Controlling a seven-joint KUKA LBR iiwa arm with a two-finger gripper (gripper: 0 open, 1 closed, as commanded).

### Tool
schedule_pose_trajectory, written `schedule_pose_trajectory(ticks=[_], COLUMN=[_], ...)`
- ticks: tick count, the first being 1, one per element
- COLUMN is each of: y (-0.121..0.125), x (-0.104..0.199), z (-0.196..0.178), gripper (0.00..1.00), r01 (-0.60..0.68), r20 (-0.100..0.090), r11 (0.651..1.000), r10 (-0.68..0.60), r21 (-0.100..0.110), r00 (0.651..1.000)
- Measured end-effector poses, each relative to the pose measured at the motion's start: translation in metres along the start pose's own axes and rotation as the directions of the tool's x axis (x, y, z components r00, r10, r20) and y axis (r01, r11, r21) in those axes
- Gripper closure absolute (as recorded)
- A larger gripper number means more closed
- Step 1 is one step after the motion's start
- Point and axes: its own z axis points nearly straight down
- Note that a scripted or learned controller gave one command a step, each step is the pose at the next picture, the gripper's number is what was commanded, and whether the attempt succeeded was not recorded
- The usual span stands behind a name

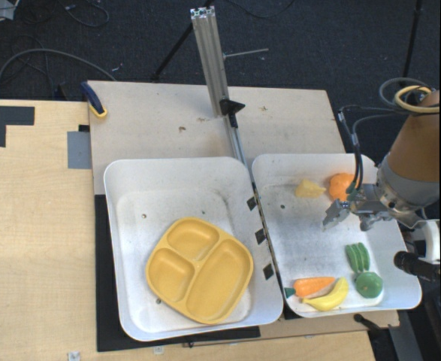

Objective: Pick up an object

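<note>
— Where does the camera sit?
— High above the bench (280, 119), fixed, looking down at a slant from its near edge towards the far one.
— How close?
— Far enough to take in both bins: the left bin (130, 201) and the right bin (310, 232) fit whole, with dark floor (92, 43) beyond the bench's far edge.
— And the arm (415, 149)?
— It comes in over the right edge.

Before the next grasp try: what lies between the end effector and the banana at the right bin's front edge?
Nothing visible blocks it. The end effector hangs over bare bin floor; the banana lies nearer the camera, touching the carrot.
</note>
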Motion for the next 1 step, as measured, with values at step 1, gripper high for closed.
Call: schedule_pose_trajectory(ticks=[1], y=[0.0036], x=[0.0059], z=[0.0461], gripper=[0.0], r01=[0.0], r20=[0.0], r11=[1.0], r10=[0.0], r21=[-0.001], r00=[1.0])
